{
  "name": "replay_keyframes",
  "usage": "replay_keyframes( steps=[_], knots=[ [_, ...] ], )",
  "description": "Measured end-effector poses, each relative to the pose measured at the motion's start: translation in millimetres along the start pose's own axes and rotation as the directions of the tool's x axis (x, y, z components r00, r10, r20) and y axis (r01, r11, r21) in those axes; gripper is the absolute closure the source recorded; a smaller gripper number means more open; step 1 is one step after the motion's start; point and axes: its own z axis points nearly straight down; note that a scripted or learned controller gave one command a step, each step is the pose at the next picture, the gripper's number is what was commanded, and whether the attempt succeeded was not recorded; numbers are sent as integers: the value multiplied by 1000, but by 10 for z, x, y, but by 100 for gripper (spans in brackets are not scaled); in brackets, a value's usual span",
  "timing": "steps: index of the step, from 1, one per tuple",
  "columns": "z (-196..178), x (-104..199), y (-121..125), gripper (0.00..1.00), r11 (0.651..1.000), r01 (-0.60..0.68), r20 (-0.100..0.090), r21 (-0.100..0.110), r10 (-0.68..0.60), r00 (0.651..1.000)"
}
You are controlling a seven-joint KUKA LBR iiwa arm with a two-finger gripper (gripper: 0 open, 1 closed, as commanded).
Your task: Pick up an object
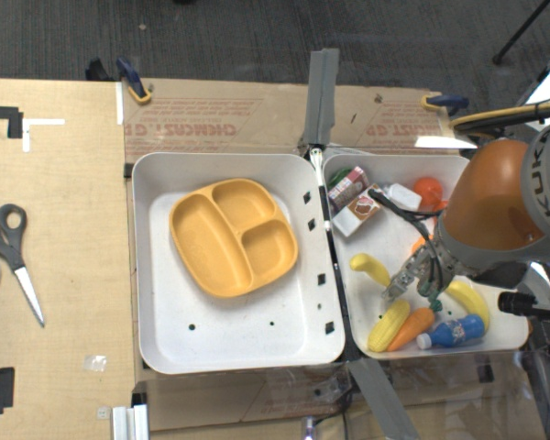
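Right bin (pixel 495 342): gripper (pixel 419 278) above toy carrot (pixel 411 329), finger state unclear. Probably light, rigid, slippery plastic; grasp across mid-body, beside toy corn (pixel 388 326).

Dark grey carpet floor (pixel 257 21) along top. Pale wood tabletop (pixel 55 236) at left, scissors (pixel 14 255) lying on it. Brown cardboard (pixel 211 122) under bins.

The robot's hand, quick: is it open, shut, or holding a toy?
The hand: hanging over the right bin; whether it holds anything cannot be told.
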Motion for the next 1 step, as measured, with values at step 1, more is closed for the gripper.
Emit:
replay_keyframes(
  steps=[1],
  knots=[
    [-1198,67,782,100,993,-121,0,1,121,993]
  ],
)
